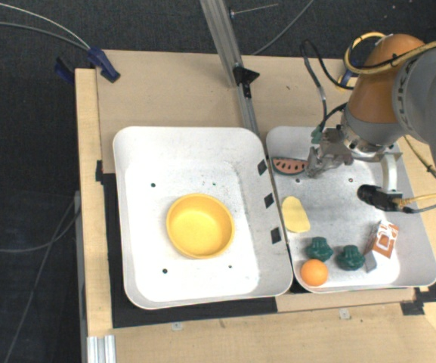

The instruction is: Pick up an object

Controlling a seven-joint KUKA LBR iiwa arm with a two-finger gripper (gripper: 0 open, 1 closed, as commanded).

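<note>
In the right bin (422, 267), my gripper (314, 162) is low at the far left part, right at the right end of a red watermelon slice (284, 165). Whether it touches the slice is unclear. Other objects lie nearer the front: a pale yellow piece (295, 215), two dark green toys (320, 248) (349, 257), an orange ball (314, 272) and a small orange and white box (384, 240).
The left bin (138, 157) holds a yellow bowl (199, 224). A metal pole (225, 44) rises behind the bins. The grey arm with its orange band (380, 82) and cables hangs over the right bin's back right.
</note>
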